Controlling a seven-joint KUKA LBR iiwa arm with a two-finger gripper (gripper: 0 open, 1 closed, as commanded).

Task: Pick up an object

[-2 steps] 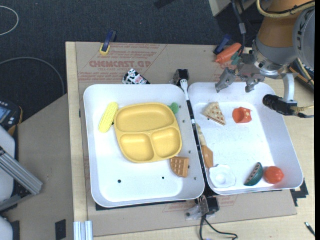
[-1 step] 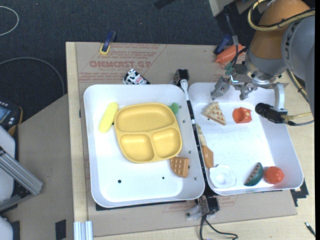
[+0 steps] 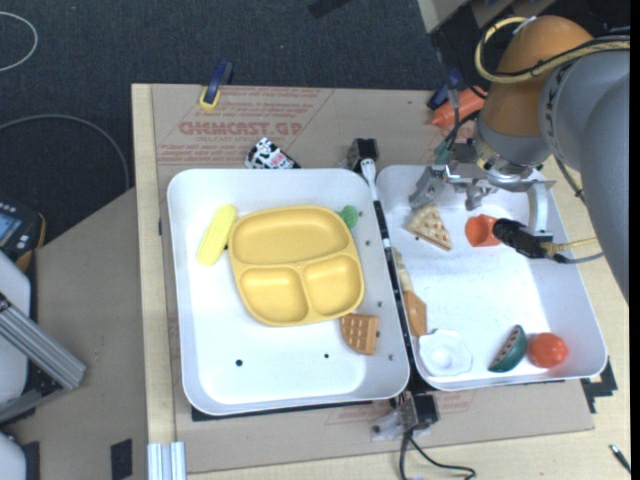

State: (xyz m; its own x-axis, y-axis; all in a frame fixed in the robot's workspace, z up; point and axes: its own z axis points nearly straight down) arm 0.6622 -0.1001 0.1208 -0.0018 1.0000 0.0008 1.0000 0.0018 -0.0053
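Over right bin (image 3: 570, 298), claw (image 3: 432, 194) above waffle wedge (image 3: 431, 229); finger gap unclear, wrist hides it.

Grey arm (image 3: 600, 98) with an orange band (yellow cable looped over it) and a metal claw (image 3: 452, 183).

One fixed camera hangs above my desk (image 3: 150, 268), looking down at a slant on both bins, left (image 3: 200, 358) and right (image 3: 570, 298); I reach in from its right.
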